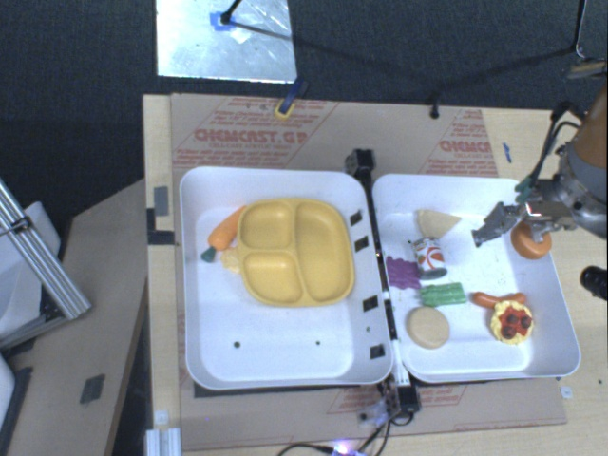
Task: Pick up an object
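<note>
Two white bins sit side by side on your bench. Your left bin [204, 345] holds a yellow divided plate [290, 253], with a toy carrot [224, 229] touching the plate's left edge.

Your right bin [560, 354] holds the small toys. A pale wedge [437, 222] lies near the top. Just below it stands a red-and-white can [429, 256], with a purple piece [402, 274] beside it on the left. A green piece [443, 294] lies under the can, and a round tan biscuit [428, 328] sits below that. Toward the right wall, a yellow tart with dark red berries [512, 320] rests near the bottom, with a small orange-red sausage [485, 300] touching its upper left.

Your gripper [495, 224] comes in from the right and hangs over the upper right part of the right bin, its dark fingers pointing left. You cannot tell from this view whether they are spread or closed, and you can see nothing between them. An orange round toy [531, 242] sits just below the wrist, at the bin's right wall. The wedge is the nearest toy ahead of the fingertips, still apart from them.
</note>
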Controlling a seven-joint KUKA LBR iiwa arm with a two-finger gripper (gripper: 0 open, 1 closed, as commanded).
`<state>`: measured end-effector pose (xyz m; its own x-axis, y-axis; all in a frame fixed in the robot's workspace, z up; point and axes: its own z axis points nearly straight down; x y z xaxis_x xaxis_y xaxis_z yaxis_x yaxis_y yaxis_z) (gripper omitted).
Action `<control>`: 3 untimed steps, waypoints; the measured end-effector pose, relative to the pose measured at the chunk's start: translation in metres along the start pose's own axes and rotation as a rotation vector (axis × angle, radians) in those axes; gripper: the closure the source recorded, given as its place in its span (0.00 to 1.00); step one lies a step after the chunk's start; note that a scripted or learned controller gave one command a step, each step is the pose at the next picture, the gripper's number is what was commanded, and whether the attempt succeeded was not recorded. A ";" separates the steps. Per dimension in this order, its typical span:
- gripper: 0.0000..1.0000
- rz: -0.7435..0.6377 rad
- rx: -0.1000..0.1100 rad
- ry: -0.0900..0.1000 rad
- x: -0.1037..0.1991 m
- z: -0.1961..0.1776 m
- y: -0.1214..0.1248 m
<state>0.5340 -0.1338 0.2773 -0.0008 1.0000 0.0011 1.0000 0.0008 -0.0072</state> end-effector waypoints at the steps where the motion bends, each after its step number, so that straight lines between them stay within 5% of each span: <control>1: 0.00 -0.002 -0.009 -0.002 0.000 -0.004 0.002; 3: 0.00 0.000 -0.002 0.000 -0.008 0.117 -0.003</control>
<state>0.5299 -0.1411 0.1600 -0.0010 1.0000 0.0014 1.0000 0.0010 -0.0047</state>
